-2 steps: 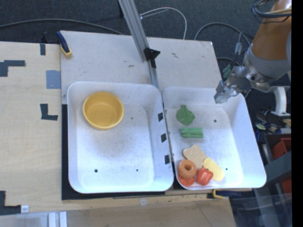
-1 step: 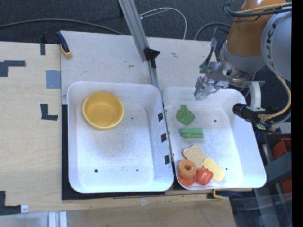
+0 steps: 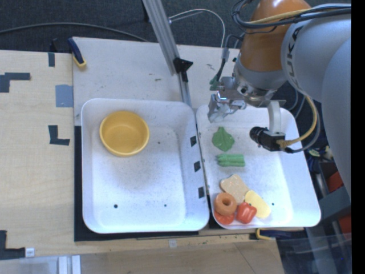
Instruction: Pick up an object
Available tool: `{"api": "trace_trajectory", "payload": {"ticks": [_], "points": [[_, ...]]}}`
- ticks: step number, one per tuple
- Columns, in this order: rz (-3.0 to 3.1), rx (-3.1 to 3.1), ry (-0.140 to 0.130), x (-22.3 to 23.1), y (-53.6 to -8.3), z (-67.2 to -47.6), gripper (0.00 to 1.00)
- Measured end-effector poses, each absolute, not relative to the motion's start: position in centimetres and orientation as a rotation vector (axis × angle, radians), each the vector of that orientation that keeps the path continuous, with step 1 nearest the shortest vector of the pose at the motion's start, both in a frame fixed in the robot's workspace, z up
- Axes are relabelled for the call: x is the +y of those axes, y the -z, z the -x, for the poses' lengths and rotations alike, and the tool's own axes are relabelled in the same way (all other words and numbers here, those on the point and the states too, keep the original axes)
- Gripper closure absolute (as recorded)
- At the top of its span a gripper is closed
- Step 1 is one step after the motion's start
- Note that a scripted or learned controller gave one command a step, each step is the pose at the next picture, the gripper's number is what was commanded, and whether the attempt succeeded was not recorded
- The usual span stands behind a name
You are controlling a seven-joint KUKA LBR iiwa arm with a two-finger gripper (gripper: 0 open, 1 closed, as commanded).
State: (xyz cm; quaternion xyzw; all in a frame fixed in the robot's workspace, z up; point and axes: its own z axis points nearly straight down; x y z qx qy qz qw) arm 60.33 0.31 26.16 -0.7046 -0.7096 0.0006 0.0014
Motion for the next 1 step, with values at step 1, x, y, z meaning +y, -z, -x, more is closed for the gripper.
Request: {"api": "trace_trajectory", "payload": {"ticks": [1], "points": [[2.212, -2.226, -0.004, 5.53, -23.65, -61.39, 1.0]]}}
